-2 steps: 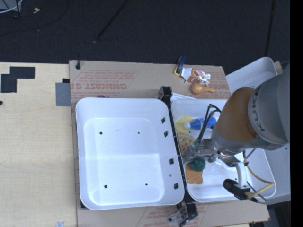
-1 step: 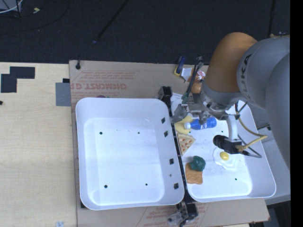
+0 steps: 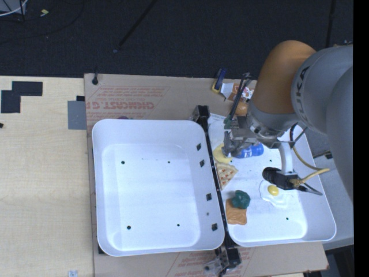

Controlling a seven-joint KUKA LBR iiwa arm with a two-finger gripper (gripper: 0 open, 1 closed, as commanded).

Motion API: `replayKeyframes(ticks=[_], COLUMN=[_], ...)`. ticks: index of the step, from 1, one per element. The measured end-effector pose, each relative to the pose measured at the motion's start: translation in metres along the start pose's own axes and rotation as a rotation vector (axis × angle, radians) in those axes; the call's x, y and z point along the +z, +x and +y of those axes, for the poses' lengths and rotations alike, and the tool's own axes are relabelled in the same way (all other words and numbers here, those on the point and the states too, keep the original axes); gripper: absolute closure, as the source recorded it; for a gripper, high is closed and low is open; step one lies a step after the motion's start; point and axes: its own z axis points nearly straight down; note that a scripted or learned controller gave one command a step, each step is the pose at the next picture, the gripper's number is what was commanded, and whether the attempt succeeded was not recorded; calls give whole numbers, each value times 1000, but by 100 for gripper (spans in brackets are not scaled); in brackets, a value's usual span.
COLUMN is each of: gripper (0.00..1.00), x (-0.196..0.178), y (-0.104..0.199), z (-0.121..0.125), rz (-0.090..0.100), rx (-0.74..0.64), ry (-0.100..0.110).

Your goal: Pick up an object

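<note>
- We saw the arm (image 3: 314, 97) reach in from the right, its grey body bulking over the right bin's far corner, with the orange band (image 3: 282, 74) bent over so that the wrist pointed down into that bin.
- The bench (image 3: 40, 183) was pale wood, with a brown cardboard sheet (image 3: 144, 97) lying under both bins.
- The left bin (image 3: 106, 183) sat at the middle of the view, its right wall against the right bin.
- The right bin (image 3: 314, 227) held all the loose things, gathered in its left half.
- The gripper (image 3: 233, 146) hung low over the far left part of the right bin, close to the wall between the bins.
- We could not tell how wide the gripper stood, nor whether it had hold of anything.
- A blue object (image 3: 253, 150) lay on the bin floor just beside the gripper, on its right, looking as if it touched it.
- A waffle (image 3: 226, 173) lay flat just nearer the camera than the gripper, next to the dividing wall.
- An orange slab (image 3: 236, 216) lay nearer still, with a green lump (image 3: 240, 199) resting on its far edge.
- A toy egg (image 3: 273, 193) lay to the right of the lump, apart from it.
- A yellow piece (image 3: 219, 153) showed just left of the gripper, at the wall.
</note>
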Motion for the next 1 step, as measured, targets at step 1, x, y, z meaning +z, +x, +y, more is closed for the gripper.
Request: replayKeyframes(ticks=[1], gripper=[100], x=[11], y=[-10], z=[-29], rz=[-1], rx=[3], ry=[2])
